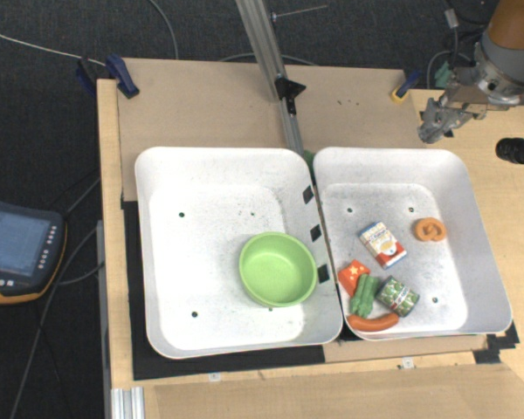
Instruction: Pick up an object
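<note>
Carton (pixel 382 243): small, white-orange, tilted, right bin | end effector (pixel 436 126): grip state unclear

My hand (pixel 438 122) hovers over the counter (pixel 210 103) beyond the right bin (pixel 472 234), well apart from the small carton (pixel 382 243) below it.

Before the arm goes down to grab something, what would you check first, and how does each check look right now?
1. Gripper clear of the bins: ok, it hangs over the bench beyond the right bin.
2. Gripper carrying nothing: ok, nothing shows between its fingers.
3. Finger opening: cannot tell.
4. Easy target: ok, the orange ring lies apart.
5. Crowding: not ok, the can, green vegetable and sausage are packed together.
6. Green bowl: ok, upright in the left bin.
</note>
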`<state>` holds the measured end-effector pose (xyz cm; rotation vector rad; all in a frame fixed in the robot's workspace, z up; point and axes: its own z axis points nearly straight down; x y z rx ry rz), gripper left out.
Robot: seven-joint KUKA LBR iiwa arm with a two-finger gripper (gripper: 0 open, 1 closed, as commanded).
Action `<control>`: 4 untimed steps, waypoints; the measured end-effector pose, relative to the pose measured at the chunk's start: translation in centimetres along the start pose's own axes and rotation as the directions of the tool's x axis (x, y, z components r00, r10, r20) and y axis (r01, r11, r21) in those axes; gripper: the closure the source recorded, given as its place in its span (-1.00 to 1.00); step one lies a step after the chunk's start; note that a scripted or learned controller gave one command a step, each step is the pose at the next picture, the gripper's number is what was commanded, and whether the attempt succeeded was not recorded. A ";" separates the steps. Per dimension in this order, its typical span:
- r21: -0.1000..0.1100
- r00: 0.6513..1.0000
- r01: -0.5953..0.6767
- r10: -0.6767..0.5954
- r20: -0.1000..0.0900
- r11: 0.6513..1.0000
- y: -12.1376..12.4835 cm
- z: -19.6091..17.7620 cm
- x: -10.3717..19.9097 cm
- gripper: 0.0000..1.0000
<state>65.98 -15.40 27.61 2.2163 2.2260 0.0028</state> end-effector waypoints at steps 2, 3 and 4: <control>0.001 1.000 0.000 0.000 0.000 1.000 -0.4 -0.7 10.3 1.00; 0.002 1.000 0.000 0.000 0.000 1.000 -0.2 1.3 15.8 1.00; 0.003 1.000 0.000 0.000 0.000 1.000 -0.8 2.9 21.0 1.00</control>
